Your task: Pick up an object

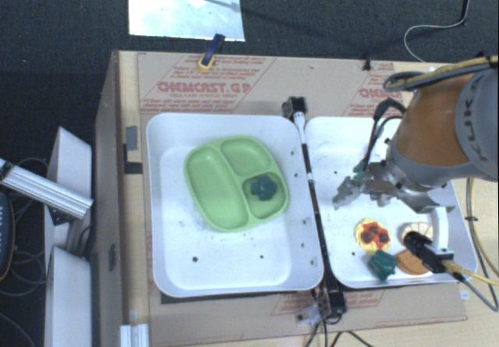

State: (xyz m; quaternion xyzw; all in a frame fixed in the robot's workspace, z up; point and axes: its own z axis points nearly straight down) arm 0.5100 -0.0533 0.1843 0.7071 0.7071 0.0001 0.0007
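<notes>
My gripper (345, 192) hangs low over the right bin (335, 152), near that bin's left-middle floor, with nothing visibly in it. To its lower right lies a yellow round toy with red and dark spots (373, 234). A teal block (382, 263) sits by the bin's front wall, and a brown disc (410, 261) lies just right of it. In the left bin (226, 269) rests a green divided plate (222, 182), with a dark green lump (263, 188) in its small right compartment.
A pale tan piece (418, 227) lies partly under the wrist at the right. The arm's grey and orange body (440, 139) covers the right bin's right half. A black divider rail (309, 189) runs between the bins.
</notes>
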